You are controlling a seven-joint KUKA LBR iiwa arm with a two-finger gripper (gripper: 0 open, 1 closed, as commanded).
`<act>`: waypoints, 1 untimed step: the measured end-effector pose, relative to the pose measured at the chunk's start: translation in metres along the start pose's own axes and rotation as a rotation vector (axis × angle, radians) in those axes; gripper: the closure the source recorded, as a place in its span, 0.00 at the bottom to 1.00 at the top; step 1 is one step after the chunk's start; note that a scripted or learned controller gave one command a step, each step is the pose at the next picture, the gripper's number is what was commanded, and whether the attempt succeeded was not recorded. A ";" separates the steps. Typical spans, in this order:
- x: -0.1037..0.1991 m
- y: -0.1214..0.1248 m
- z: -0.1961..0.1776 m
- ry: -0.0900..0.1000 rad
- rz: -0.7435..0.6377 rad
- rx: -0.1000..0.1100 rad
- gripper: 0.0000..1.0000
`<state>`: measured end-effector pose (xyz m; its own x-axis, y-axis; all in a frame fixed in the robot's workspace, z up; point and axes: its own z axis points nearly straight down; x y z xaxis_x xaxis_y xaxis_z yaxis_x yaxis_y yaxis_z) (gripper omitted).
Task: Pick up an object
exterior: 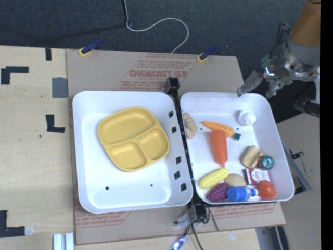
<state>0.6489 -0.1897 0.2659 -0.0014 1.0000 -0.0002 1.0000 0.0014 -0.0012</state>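
Note:
The right bin [270, 119] holds several toy foods: an orange ketchup bottle [219, 146], a carrot [218, 126], a yellow corn cob [214, 178], purple grapes [218, 192], a blue bottle [240, 194], a red tomato [267, 190], a bread roll [251, 155], a teal ball [267, 162], a white cap [246, 117] and a tan piece [189, 125] by the left wall. My gripper [258, 86] hangs open above the bin's far right corner, with nothing between its fingers.
The left bin [88, 181] carries a yellow divided plate [133, 138]. Both bins rest on a cardboard sheet [151, 72] on the wooden bench. A white cable [156, 25] loops behind. The arm [304, 30] rises at the right.

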 end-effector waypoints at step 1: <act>0.041 -0.079 0.154 0.007 0.002 0.020 0.00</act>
<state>0.5694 -0.1490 0.1120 0.0002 1.0000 0.0069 0.9998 -0.0001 -0.0217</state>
